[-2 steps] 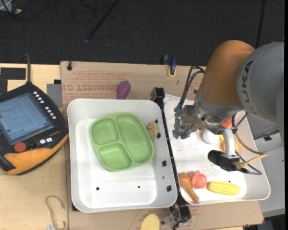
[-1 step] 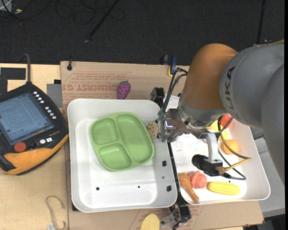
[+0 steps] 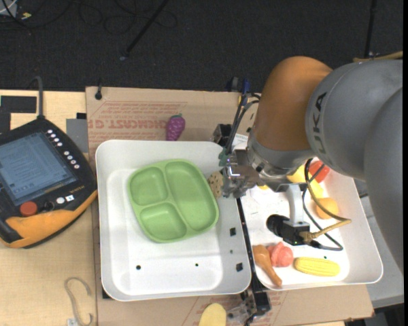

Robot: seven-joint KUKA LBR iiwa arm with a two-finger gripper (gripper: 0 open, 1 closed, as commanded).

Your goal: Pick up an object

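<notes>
1. The arm [image 3: 340, 121] is seen reaching in from 3 o'clock, its wrist above the seam between the two bins.
2. The gripper [image 3: 229, 175] is seen at that seam; nothing is visibly held.
3. A green divided plate [image 3: 171, 200] is found in the left bin [image 3: 122, 277].
4. In the right bin [image 3: 367, 263], toward 5 o'clock, a yellow corn cob [image 3: 317, 267], a pink piece [image 3: 281, 253] and an orange carrot [image 3: 266, 263] are seen.

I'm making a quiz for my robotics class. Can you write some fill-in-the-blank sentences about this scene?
1. The divided plate in the left bin is ____ in colour.
2. The plate has ____ compartments.
3. The yellow corn cob lies in the ____ bin.

Missing words: green; three; right
</notes>
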